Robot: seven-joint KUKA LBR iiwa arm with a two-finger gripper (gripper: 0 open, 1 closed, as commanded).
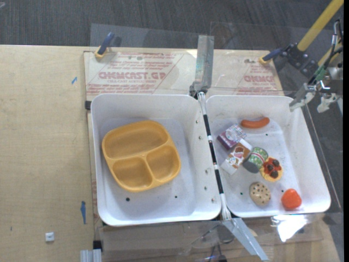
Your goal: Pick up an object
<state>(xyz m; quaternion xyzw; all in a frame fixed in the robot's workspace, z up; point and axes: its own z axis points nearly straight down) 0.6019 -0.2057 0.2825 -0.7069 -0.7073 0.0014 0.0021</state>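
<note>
I see the gripper (319, 94) at the top right, just off the right bin's (305, 146) far rim, partly cut by the frame edge; can't tell how far it's open, and nothing shows in its grasp. It hangs clear of the objs. The arm is mostly out of frame; a yellow bar (323, 19) slants across that corner.

In the right bin: sausage (255, 123) near the back, purple packet (230, 136), small carton (236, 157) w/ print too small to read, green-white piece (254, 158) touching a pizza-like toy (271, 169), cookie (260, 193), orange-red ball (292, 200) at the front corner.

Left bin (109, 201) holds a yellow divided plate (140, 154), 3 compartments.

Clear sheet (136, 75) behind the bins reads approx. "CHEMCAST GP", mirrored.
</note>
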